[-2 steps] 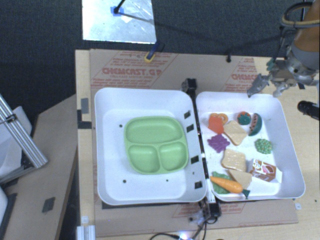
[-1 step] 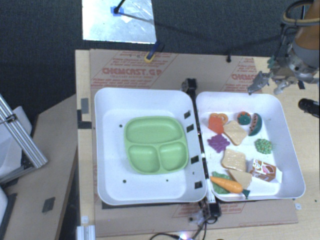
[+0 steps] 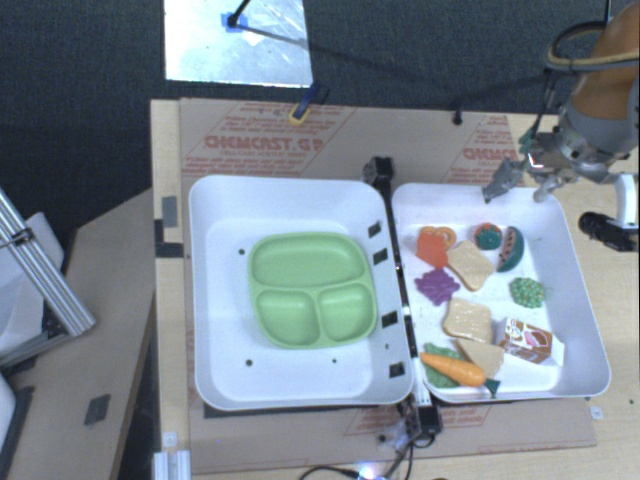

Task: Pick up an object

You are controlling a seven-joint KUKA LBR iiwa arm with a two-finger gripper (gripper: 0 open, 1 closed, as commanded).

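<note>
Toy food fills the right bin (image 3: 575, 268), a loose scatter of small plastic pieces on the white floor. Two tan bread slices are the biggest: one (image 3: 470, 264) near the middle, tilted, and another (image 3: 468, 320) lower down, with a third paler wedge (image 3: 483, 355) just below it. An orange carrot (image 3: 453, 369) with a green top lies along the bottom edge. Beside the wedge sits a small brown and white carton (image 3: 525, 340). Smaller still are an orange pepper piece (image 3: 435, 244), purple grapes (image 3: 437, 286), a watermelon slice (image 3: 511, 247), a green broccoli floret (image 3: 527, 291) and a round teal piece (image 3: 487, 235).

In the left bin (image 3: 215, 268) rests a pale green tray (image 3: 311, 288) with three compartments, nothing in them.

Above the right bin's far corner hangs the gripper (image 3: 523, 184), its two fingers spread apart and holding nothing.
</note>
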